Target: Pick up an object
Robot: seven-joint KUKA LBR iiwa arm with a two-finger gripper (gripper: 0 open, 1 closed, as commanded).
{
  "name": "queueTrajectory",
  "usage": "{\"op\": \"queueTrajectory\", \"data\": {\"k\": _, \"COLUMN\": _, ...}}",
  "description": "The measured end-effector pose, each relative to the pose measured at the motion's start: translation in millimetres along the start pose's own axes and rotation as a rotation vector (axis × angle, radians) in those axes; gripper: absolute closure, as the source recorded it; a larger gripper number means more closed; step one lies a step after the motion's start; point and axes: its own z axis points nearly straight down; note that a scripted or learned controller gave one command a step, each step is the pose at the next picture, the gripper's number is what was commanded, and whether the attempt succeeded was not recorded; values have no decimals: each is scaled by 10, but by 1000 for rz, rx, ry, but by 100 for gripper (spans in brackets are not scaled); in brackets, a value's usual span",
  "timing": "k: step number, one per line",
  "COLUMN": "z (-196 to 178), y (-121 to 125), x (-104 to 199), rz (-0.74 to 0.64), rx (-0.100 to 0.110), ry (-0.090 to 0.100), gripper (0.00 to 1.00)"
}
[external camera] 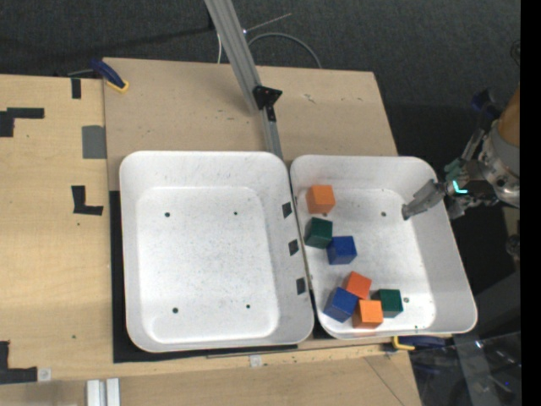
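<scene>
The right bin (439, 252) holds several small blocks. An orange block (320, 199) lies near its back left, with a green block (319, 232) and a blue block (342, 249) just in front of it. Near the front sit another orange block (357, 285), a blue block (341, 304), a third orange block (369, 313) and a green block (390, 302). My gripper (418, 201) hangs over the bin's right rim, well to the right of the blocks, with nothing seen in it. One grey finger (423, 198) points down-left.
The left bin (135, 227) lies beside the right one. A grey metal post (241, 49) slants up from between the bins at the back. The wooden bench (51, 227) extends left, with black tape marks on it.
</scene>
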Motion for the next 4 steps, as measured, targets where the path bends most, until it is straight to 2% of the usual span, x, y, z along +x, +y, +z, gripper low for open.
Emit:
{"op": "queueTrajectory", "data": {"k": 1, "z": -17, "y": 6, "x": 0, "rz": -1, "rx": -3, "ry": -1, "gripper": 0}}
{"op": "queueTrajectory", "data": {"k": 2, "z": 450, "y": 44, "x": -58, "rz": 1, "rx": 2, "ry": -1, "gripper": 0}}
{"op": "queueTrajectory", "data": {"k": 4, "z": 1349, "y": -59, "x": -1, "rz": 0, "rx": 2, "ry": 0, "gripper": 0}}
